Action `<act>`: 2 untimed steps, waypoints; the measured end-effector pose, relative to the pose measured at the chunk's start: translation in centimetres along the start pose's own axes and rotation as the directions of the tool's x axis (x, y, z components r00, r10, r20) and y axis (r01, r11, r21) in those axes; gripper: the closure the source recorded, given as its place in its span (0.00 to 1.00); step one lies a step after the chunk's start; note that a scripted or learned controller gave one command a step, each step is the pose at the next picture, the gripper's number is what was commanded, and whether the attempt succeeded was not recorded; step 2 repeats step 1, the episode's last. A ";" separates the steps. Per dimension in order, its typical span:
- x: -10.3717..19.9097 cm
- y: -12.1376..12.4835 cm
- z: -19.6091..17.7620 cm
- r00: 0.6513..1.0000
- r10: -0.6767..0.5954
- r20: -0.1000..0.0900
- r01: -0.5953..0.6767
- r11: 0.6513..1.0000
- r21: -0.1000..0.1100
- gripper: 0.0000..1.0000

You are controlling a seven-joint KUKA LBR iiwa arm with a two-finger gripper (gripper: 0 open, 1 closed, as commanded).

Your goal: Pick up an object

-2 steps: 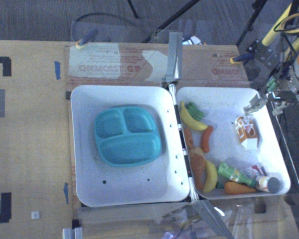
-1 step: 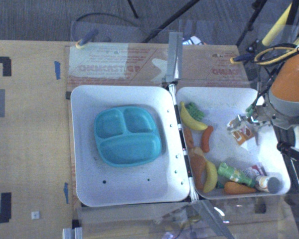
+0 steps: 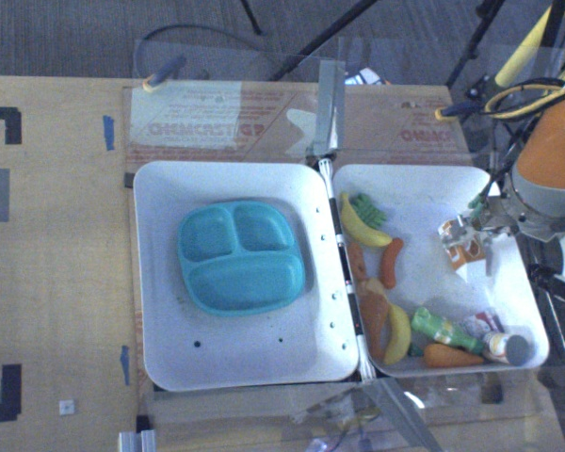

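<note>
The right bin holds several toy foods. A yellow banana lies at its left beside a green leafy piece, with a red sausage just below them. My gripper reaches in from the right, over the bin's right side. A small white and orange packet sits right at its tip, touching or very close to it. The view is too coarse to show whether the packet is gripped or lying on the bin floor.
The left bin holds a blue divided plate. Along the right bin's front lie a second banana, a green bottle, an orange carrot and a grey-capped tube. A metal divider separates the bins.
</note>
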State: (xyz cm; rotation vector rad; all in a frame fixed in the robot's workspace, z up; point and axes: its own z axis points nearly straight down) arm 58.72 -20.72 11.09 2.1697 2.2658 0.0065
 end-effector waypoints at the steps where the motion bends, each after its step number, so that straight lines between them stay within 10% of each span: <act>1: 5.3 -2.6 -10.0 1.000 -0.023 0.000 0.023 1.000 0.005 1.00; 2: 5.3 -2.6 -10.0 1.000 -0.023 0.000 0.023 1.000 0.005 1.00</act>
